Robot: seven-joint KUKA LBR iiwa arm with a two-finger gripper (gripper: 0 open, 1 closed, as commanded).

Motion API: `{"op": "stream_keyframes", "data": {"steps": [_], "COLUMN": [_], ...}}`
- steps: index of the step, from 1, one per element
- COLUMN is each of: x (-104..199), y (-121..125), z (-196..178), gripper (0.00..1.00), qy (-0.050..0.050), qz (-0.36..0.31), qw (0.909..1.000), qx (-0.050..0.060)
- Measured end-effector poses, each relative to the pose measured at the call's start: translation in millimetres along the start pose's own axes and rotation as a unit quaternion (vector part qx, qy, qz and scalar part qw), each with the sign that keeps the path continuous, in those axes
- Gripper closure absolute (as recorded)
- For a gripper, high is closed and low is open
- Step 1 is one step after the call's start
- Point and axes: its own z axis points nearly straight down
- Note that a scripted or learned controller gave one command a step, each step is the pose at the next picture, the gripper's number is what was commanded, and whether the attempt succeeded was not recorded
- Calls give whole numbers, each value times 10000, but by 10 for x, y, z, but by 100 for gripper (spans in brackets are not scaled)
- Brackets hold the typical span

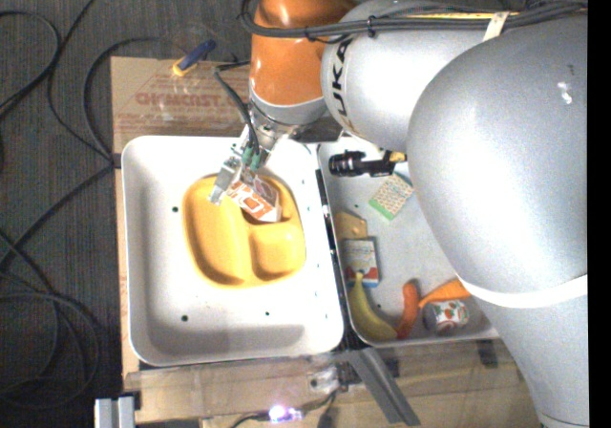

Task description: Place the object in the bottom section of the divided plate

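In the camera view, the grey arm with the orange band (286, 44) reaches in from the right and holds its hand (232, 178) low over the upper part of the yellow divided plastic plate (205, 259), which lies in the left shallow white bin (153, 321). The small red-and-white printed carton (258, 203) sits at the plate's upper right, touching or just beside the tip of the hand. From this slant I cannot tell whether the hand is open, closed or gripping the carton. The plate's lower compartments, towards the bottom of the view, look bare, so the placing appears not yet done. To do it well, the first need is a sure grip across the carton's narrower faces, since a light, tilted box can easily slip or spin. It should then be lifted just clear of the raised ridge between the compartments. Dragging it over the ridge could shift the plate in the bin. The carton should be carried towards the lower edge of the plate, set down low and centred in the bottom section, and released only once it rests flat. The right shallow white bin (420, 340), holding a yellow banana (366, 307) among other items, lies apart from this path.
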Motion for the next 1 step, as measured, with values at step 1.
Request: {"op": "stream_keyframes", "data": {"steps": [1], "x": [701], "y": [-224], "z": [247], "gripper": [0], "qy": [7], "qz": [-1157], "qw": [9933], "qx": [4]}}
